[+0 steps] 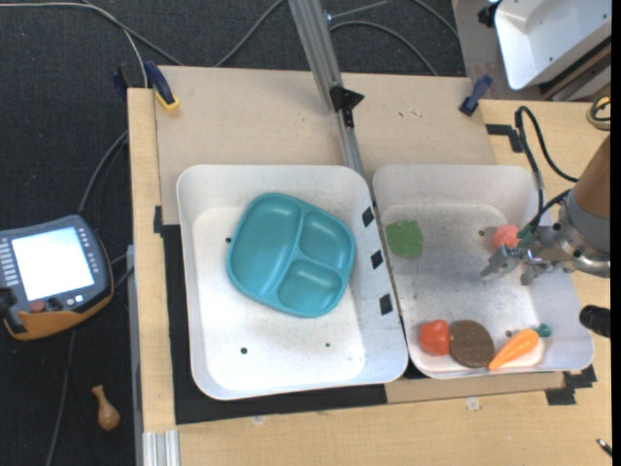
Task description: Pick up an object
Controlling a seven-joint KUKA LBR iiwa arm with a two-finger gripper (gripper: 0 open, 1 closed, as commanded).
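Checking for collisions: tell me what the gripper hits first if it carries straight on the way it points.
The gripper points toward the view's left across the right bin. The green block looks first in line, though depth is unclear.

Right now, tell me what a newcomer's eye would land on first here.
The big teal plastic divided plate dominates the left white bin. In the right white bin, the gripper hangs by a small pink-red object, with a red tomato toy, brown oval piece and orange carrot toy along the near edge.
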